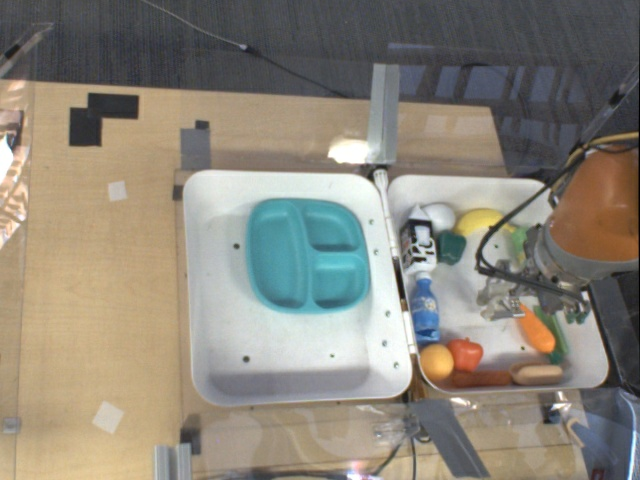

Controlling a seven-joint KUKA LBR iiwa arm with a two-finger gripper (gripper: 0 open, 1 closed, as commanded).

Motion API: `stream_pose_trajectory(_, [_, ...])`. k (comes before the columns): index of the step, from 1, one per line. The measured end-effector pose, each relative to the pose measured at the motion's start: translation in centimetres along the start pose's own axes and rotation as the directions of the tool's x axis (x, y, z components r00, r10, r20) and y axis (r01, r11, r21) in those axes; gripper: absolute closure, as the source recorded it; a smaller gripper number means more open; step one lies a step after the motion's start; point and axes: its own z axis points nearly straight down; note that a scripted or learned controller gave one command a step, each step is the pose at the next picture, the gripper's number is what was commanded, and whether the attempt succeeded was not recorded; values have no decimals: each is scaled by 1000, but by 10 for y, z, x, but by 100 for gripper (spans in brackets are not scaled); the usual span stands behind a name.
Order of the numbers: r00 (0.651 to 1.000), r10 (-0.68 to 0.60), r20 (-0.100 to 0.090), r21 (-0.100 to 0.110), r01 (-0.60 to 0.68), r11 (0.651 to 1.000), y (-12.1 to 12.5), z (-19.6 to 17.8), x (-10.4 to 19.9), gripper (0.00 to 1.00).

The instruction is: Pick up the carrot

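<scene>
The tool (pixel 520 303) sits just over the carrot (pixel 537 332) in the right bin (pixel 598 368); its opening can't be made out

No text, brand, number or sign can be read anywhere here. The small white bottle (pixel 419 244) in the right bin (pixel 597 368) carries a black-and-white label, but its marks are too small and blurred to make out (they could be letters or only a pattern). The blue bottle (pixel 424 311) just below it shows a pale patch, equally unreadable. The black shapes (pixel 98 116) on the bench (pixel 90 298) are plain blocks without lettering.
</scene>
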Motion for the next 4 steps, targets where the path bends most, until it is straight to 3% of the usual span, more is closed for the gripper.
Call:
stream_pose_trajectory(1, [987,-161,3,3,161,987,15,-238,29,100])
stream_pose_trajectory(2, [884,-467,-5,-4,467,884,-31,-248,-4,100])
stream_pose_trajectory(3, [742,-670,-10,-20,670,742,-10,-106,25,100])
stream_pose_trajectory(4, [213,-977,0,-11,977,213,13,14,6,100])
